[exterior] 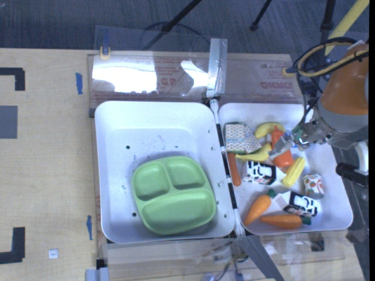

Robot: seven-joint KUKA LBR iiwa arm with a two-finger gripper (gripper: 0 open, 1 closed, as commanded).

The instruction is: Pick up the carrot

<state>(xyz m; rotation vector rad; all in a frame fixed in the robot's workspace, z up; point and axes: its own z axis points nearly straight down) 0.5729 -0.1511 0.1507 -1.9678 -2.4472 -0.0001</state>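
Tapering smooth orange carrot beside gripper.

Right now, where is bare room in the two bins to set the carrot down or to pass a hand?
The left bin has bare floor behind the green divided plate and along its left wall. The right bin is crowded: carrots, a banana, a corn cob and small packages lie close together under the gripper. A narrow bare strip borders its far wall.
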